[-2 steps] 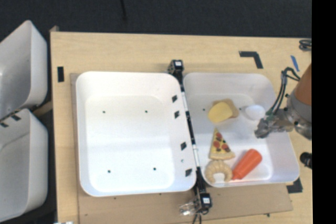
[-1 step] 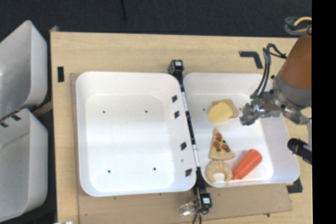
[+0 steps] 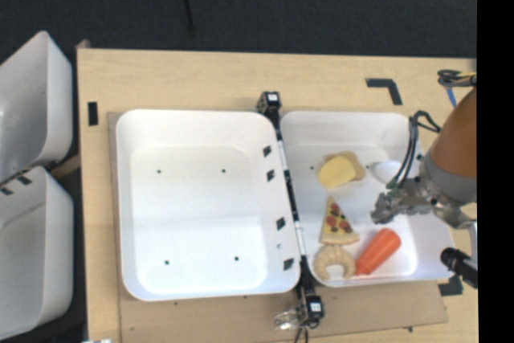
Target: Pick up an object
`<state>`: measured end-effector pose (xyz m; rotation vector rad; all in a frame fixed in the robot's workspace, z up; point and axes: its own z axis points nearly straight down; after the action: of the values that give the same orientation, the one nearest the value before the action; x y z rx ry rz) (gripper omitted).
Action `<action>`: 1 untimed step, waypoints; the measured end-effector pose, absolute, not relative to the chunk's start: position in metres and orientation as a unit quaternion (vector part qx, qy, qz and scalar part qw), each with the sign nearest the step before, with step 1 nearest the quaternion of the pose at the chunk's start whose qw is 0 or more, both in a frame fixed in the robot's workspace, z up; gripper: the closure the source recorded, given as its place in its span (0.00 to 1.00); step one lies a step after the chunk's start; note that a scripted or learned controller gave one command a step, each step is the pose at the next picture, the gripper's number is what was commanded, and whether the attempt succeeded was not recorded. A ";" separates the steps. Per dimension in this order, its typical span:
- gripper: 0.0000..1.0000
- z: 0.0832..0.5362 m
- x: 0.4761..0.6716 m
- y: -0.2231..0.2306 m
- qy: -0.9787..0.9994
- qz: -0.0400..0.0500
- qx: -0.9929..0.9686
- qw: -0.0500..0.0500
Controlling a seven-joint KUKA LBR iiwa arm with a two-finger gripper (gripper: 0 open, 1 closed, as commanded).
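- Gripper (image 3: pixel 391 206): over the right bin (image 3: pixel 353 124), above bare floor between the toys. You cannot tell its state from this view; nothing visibly held.
- Your candidates, all in the right bin: carrot (image 3: pixel 377 251), pizza slice (image 3: pixel 337 224), yellow block (image 3: pixel 338 170), croissant (image 3: pixel 333 261).
- Risk: carrot, pizza slice and croissant lie close together, so a descent may nudge one against another.
- Risk: the rounded carrot may roll out of a pinch.

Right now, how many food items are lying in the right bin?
4. The yellow piece lies near the middle, the pizza slice below it, the croissant at the bottom edge, the carrot beside it. The arm may hide more.
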<state>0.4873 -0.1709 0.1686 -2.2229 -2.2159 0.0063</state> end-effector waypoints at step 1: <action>1.00 0.297 0.493 -0.110 -0.710 -0.006 -0.704 -0.006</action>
<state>0.4931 -0.1101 0.2970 -2.2204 -2.2406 -0.0180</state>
